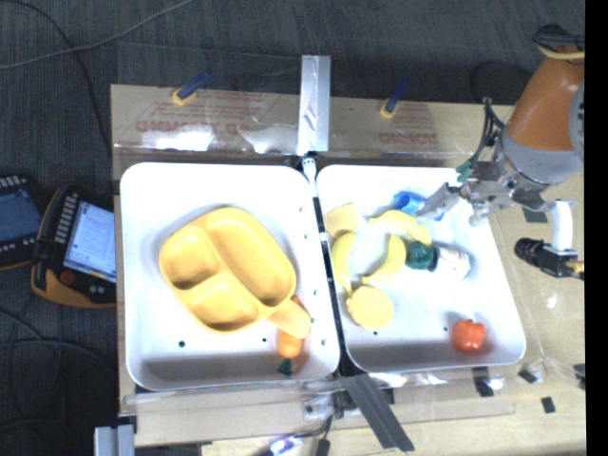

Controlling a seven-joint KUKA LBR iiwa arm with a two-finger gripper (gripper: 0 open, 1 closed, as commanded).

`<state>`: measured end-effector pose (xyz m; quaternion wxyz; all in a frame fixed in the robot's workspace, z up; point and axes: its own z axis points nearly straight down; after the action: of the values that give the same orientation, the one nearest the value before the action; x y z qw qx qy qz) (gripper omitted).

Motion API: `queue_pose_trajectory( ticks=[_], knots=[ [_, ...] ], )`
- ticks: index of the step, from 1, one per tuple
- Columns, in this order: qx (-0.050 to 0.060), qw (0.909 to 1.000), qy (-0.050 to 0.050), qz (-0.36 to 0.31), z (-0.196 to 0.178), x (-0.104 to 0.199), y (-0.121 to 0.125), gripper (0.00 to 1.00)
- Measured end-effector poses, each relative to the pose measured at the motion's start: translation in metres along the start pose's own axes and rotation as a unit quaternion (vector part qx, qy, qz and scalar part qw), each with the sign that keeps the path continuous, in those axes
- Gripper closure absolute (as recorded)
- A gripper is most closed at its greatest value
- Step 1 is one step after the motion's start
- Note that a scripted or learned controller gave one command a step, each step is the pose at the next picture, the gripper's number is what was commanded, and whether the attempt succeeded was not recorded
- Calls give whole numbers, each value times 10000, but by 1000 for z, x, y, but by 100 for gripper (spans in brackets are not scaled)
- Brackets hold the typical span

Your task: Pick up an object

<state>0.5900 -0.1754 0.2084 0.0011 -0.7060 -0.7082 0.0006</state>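
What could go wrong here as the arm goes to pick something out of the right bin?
1. The pincer sits near the shallow white right bin rim and might clip it going down.
2. The yellow curved plastic pieces, small blue object and dark green object crowd together, so a grasp may nudge neighbours or slip.

A wooden bench (541,350) stands on dark grey carpet (57,74), cables (57,31) trailing across the floor, with a handheld control pendant (76,250) lying at its left side.
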Motion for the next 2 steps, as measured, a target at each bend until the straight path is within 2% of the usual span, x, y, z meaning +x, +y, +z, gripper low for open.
queue_pose_trajectory(
  ticks=[1, 2],
  knots=[
    [-7, 9999, -1, -159, 115, 11, -3, 0],
    [-25, 9999, 1, -162, 103, 11, -2, 100]
  ],
)
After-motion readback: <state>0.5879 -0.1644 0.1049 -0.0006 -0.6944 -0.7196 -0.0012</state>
